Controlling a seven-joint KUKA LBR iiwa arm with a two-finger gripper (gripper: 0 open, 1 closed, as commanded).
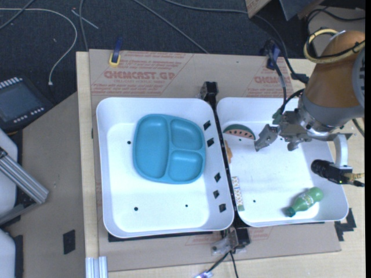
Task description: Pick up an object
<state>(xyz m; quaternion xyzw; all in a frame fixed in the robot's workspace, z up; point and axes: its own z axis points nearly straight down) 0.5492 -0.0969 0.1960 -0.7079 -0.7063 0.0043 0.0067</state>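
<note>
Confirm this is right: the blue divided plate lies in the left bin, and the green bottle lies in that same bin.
Not quite. The blue divided plate lies in the left bin, but the camera view shows the green bottle in the right bin, near its front right corner.

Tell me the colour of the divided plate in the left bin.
Light blue; the divided plate shows plainly in the camera view.

Divided plate in left bin, bottle at right bin's near corner
</note>
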